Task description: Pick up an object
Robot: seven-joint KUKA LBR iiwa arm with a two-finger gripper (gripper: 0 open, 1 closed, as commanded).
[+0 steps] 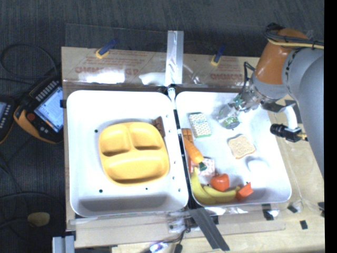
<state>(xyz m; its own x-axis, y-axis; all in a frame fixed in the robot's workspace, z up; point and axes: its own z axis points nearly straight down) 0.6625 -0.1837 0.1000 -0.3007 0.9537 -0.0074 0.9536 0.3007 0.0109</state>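
Observation:
My gripper [230, 113] hangs low over the back of the right bin [274, 157], reaching in from the right. A small green and grey object [231, 123] lies right under its tip; whether they touch I cannot tell. A green-and-white checked packet [200, 124] lies to the gripper's left. A slice of toast [241, 146] lies nearer the front. Along the bin's left and front sides lie a carrot [192, 152], a banana [211, 193], a red tomato [220, 182] and an orange piece [244, 190].
A yellow divided plate [134, 152] lies in the left bin [79, 194], with a brown item [158, 124] at its back right corner. A white lump [257, 165] lies near the toast. A handheld pendant [45, 112] lies on the floor at left.

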